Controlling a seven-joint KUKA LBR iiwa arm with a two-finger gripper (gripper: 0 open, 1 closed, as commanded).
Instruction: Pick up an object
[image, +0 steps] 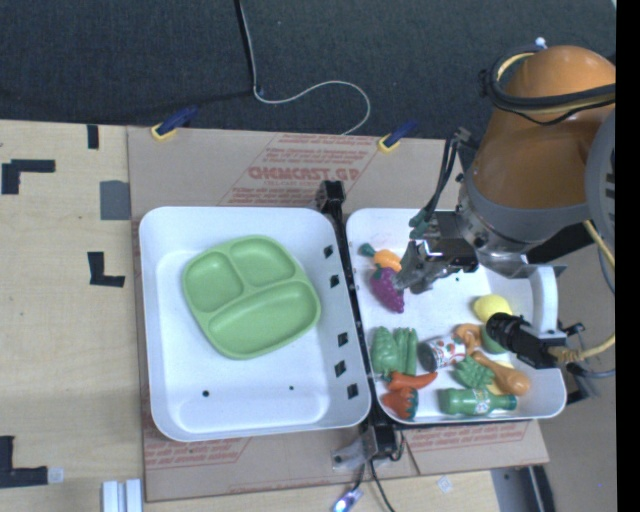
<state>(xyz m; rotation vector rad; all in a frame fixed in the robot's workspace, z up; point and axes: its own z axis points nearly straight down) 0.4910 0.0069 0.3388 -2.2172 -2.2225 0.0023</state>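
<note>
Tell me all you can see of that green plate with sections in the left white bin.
The pale green divided plate looks like smooth moulded plastic, roughly square with rounded corners. Raised ridges split it into three compartments: two smaller ones toward the far side and one long one toward the near side. Nothing lies in any of them. It rests flat on the floor of the left white bin, turned at a slant to the bin's walls, in the bin's middle and apart from its rims. Nothing else touches it.

Even, bright overhead light, soft shadows, slightly grainy, mild glare on the white bins (160, 300).
</note>
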